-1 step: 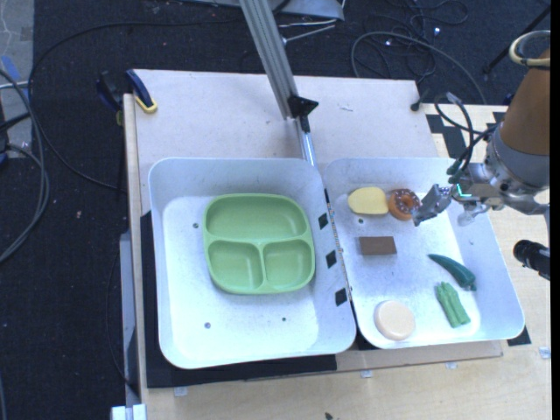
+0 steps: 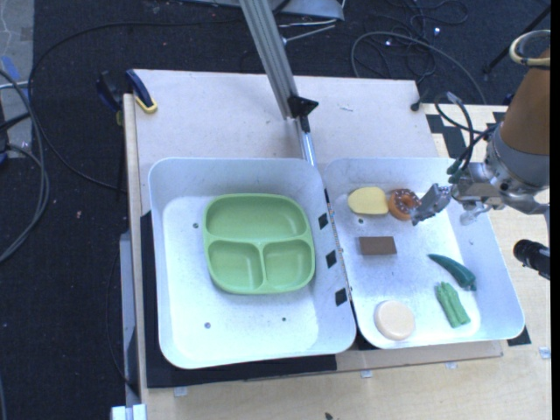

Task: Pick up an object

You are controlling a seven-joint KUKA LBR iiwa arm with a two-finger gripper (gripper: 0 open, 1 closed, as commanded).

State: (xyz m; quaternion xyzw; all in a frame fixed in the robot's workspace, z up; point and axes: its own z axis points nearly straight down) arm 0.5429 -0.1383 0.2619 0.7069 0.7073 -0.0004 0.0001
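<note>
The right bin (image 2: 499,287) holds a yellow oval piece (image 2: 367,201), a brown ring-shaped donut (image 2: 402,204), a brown rectangular block (image 2: 377,246), a dark green pepper (image 2: 454,270), a light green bean pod (image 2: 451,304) and a cream round disc (image 2: 395,319). My gripper (image 2: 431,206) hangs over the bin's upper right part, just right of the donut, with its dark fingers pointing left and down. Nothing shows between the fingers.
The left bin (image 2: 175,304) carries a green three-compartment tray (image 2: 259,241). A slanted metal pole (image 2: 273,51) rises behind the bins. Cables lie on the dark floor beyond the bench. The arm's orange band (image 2: 529,116) is at the right edge.
</note>
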